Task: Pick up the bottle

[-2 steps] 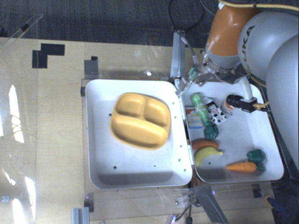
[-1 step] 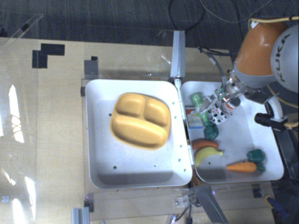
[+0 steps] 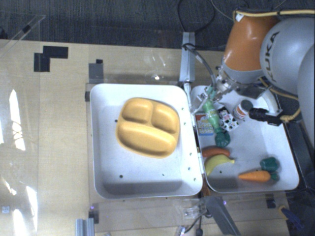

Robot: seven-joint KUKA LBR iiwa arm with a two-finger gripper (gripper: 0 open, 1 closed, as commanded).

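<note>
Yellow tray-shaped block [image 3: 147, 127] in the white left bin [image 3: 98, 146], clear green bottle [image 3: 211, 113] with a blue-and-red label, black-spotted white dice [image 3: 227, 120], orange carrot [image 3: 255, 176], dark green tops, grey arm [image 3: 290, 48], orange band.

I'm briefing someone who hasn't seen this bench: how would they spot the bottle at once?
Go to the right white bin, crowded with toys, and look along its left wall near the top. The bottle lies there below the end effector: clear green plastic with a label, unlike the solid toy carrot.
</note>
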